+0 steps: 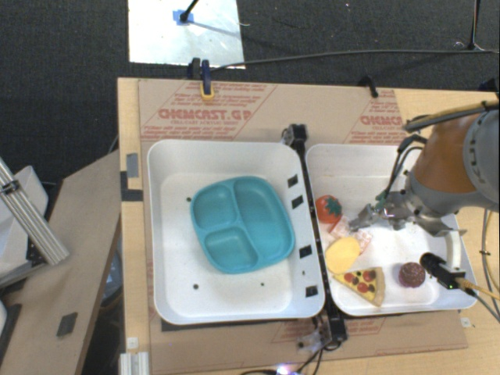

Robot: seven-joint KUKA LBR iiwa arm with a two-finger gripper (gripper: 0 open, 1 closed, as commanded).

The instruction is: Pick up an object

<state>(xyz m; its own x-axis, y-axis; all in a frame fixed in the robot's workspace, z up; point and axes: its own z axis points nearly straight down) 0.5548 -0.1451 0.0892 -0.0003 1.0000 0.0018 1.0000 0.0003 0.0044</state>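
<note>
The brown sheet under the two bins carries red printed writing. At its far edge, above the left bin, I can read "CHEMCAST GP", with a smaller line below that is too fine to read. The same print is repeated above the right bin, where it is partly cut off. A blue and yellow clamp sits on the far edge of the sheet.

The left bin holds a teal plate with three compartments, lying flat near the bin's middle.

All the small things are in the right bin. A red tomato with a green top lies at the left wall. Closer to the near edge is a yellow piece, and a pizza slice lies just beside it, close to the near left corner. A dark red ball is near the near right corner.

The arm comes in over the right wall. The claw is low over the middle of the right bin, near the tomato and the yellow piece. I cannot tell if the claw is open or closed, and I see nothing held in it.
</note>
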